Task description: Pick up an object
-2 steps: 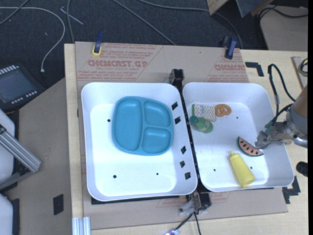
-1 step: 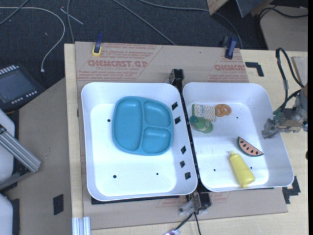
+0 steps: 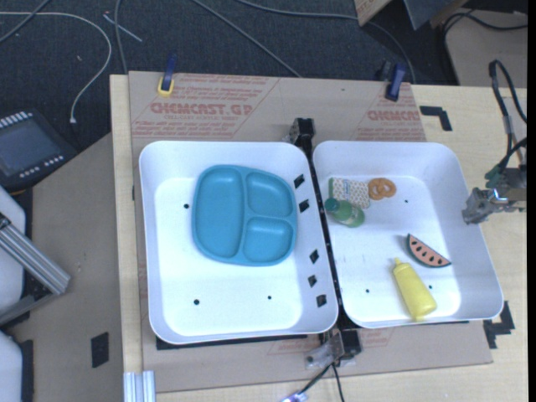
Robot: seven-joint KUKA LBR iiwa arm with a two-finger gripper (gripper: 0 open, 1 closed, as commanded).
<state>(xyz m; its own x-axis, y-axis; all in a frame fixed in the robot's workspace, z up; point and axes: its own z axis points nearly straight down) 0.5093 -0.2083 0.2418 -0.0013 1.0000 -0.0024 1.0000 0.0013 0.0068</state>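
Two shallow white bins sit side by side on one desk (image 3: 126,141): the left bin (image 3: 163,249) holds one blue divided plate (image 3: 245,214), and the right bin (image 3: 469,266) holds one yellow bottle (image 3: 413,289), one watermelon slice (image 3: 428,252), one small orange ring (image 3: 382,188) and one greenish object (image 3: 345,213).

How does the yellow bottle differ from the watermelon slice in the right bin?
The yellow bottle is plain yellow; the watermelon slice is red with a dark rind edge. The bottle is a long rounded body with a narrow cap end pointing up the view; the slice is a flat wedge. The bottle lies nearer the bin's front wall, the slice just beyond it, toward the right wall. Both lie flat in the right bin, close together.
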